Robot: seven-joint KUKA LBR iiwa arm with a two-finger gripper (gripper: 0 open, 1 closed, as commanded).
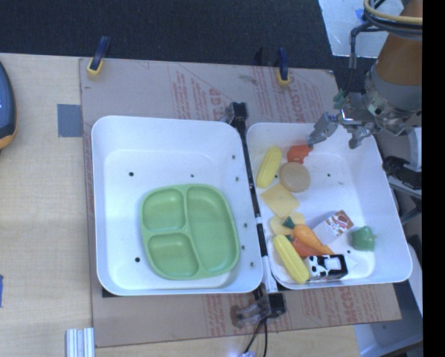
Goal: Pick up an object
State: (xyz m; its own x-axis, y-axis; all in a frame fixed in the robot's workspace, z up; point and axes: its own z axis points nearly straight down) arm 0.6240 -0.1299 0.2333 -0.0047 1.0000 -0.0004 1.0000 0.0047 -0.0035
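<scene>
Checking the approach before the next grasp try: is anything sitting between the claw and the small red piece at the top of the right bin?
Nothing visible does. The claw hangs over the far edge of the right bin, and the red piece lies just beside and below its nearer finger. The corn cob and tan disc lie beyond the piece.

A: Pale wooden bench top [36,222], brown cardboard sheet [200,88] laid over it; black floor [170,10] beyond the bench's far edge.

B: Blue-and-yellow clamps [97,56] pin the sheet's far edge. Grey tape square [69,120] just left of the sheet.
</scene>
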